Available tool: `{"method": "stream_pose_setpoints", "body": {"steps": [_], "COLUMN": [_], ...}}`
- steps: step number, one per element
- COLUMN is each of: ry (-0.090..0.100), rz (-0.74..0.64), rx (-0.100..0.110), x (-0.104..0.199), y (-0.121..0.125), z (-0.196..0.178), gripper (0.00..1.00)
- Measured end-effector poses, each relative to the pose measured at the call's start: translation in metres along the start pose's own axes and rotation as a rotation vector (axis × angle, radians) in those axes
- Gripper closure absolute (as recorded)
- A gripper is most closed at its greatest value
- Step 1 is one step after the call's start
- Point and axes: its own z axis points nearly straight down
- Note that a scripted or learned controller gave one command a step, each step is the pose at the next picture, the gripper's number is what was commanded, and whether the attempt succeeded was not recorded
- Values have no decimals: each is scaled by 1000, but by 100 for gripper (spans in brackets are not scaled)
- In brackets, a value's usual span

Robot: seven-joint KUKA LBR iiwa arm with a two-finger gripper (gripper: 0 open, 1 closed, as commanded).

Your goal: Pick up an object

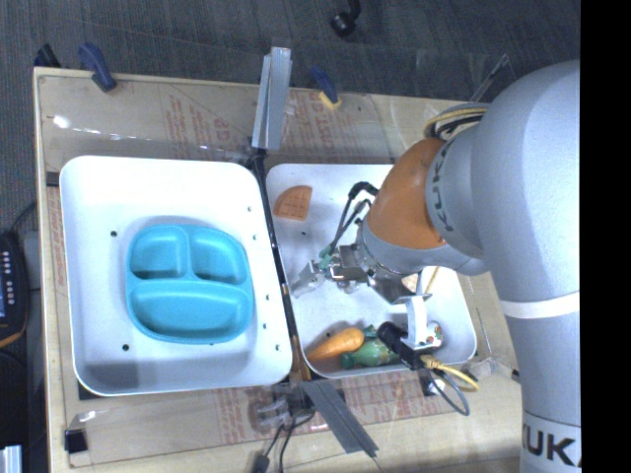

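Note:
The right bin [455,308] holds three things. A tan toast-like piece [293,202] lies at its far left corner. An orange carrot [335,343] rests along the near wall, and a green object [370,355] touches the carrot's right end. My gripper [312,273] hangs over the left-middle of this bin, close to the divider, between the toast piece and the carrot. Its fingers are open and nothing sits between them. The arm's wrist covers the middle and right of the bin.
The left bin [89,215] holds a blue divided tray [189,282] in its middle. A grey bar [271,97] stands at the back between the bins. Blue clamps [97,67] grip the bench's far edge.

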Motion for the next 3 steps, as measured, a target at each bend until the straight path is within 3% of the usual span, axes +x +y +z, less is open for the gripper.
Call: {"method": "stream_pose_setpoints", "body": {"steps": [2,3], "ry": [0,-1], "rz": [3,-1], "rx": [-1,-3], "x": [-23,-38], "y": [104,129], "z": [-1,-2], "gripper": [0,0]}}
